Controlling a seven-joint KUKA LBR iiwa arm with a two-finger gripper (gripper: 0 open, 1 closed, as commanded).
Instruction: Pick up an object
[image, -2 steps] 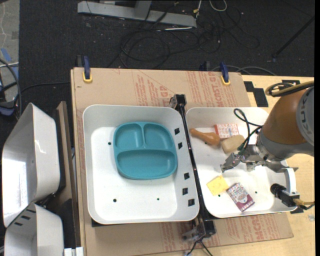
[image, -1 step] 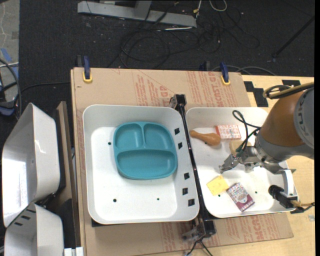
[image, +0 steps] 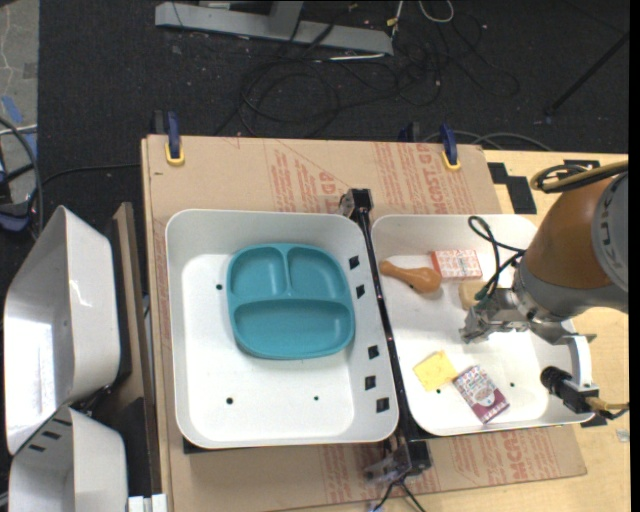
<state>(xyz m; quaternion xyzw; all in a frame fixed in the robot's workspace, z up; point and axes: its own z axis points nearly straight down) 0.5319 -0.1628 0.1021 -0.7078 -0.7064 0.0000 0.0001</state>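
Note:
The right bin (image: 520, 420) holds several small items: a tan spoon-shaped piece (image: 412, 274), a pink patterned box (image: 456, 263), a yellow block (image: 433, 370), a maroon packet (image: 480, 391) and a small cream piece (image: 470, 293). My gripper (image: 480, 326) points down over the middle of this bin, just below the cream piece and up and to the right of the yellow block. The wrist hides whatever lies directly under it. I see nothing held.
A teal divided plate (image: 290, 300) lies in the left bin (image: 200, 400). A black divider with clips (image: 378, 330) runs between the bins. The arm's grey and orange body (image: 580, 250) covers the right bin's right side. White tubs (image: 55, 330) stand off the bench at left.

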